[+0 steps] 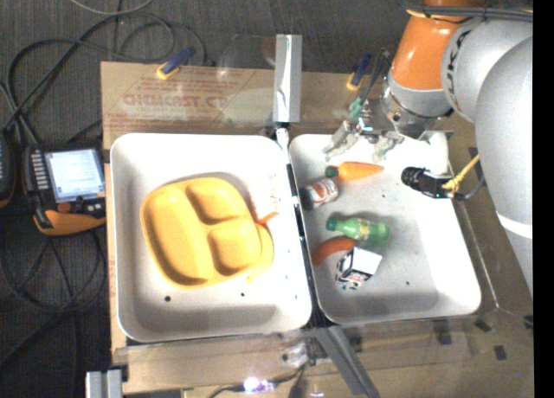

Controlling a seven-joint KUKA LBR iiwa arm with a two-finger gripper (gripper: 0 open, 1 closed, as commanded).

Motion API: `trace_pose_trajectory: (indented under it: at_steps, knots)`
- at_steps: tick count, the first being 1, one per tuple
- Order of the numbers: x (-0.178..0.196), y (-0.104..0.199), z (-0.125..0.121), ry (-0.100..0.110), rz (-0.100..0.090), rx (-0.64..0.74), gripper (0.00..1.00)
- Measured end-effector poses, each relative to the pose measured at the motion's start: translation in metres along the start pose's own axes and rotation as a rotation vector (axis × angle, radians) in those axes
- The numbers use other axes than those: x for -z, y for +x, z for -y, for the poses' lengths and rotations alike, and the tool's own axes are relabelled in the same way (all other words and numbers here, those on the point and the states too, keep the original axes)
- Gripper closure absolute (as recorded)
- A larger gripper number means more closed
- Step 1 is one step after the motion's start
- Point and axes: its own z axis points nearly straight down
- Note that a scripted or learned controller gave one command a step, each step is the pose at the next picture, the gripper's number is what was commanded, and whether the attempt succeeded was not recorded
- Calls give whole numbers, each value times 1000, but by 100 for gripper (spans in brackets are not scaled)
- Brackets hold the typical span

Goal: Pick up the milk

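stage: reach, milk not yet grasped | jaws [363, 138]: spread open, holding nothing, over right bin's [433, 297] far edge just beside carrot [357, 170] | milk [357, 267]: near front of right bin, touching sausage [327, 251], below bottle [357, 229] | left: travel, descend, close, lift

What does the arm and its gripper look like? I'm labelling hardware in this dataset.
The arm is bulky, with smooth rounded light-grey shells and a glossy orange band above the wrist. The gripper is small, of pale metal with thin fingers and a greenish part near its base. A yellow cable runs to a small black fitting beside it.
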Motion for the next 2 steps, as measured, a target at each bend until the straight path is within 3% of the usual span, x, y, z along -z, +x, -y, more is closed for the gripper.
trace_pose_trajectory:
  at_steps: [1, 2]
  knots:
    - [-6, 29, 93, 3, 0, -303, 0]
    - [-54, -20, 153, 3, 1, -497, 0]
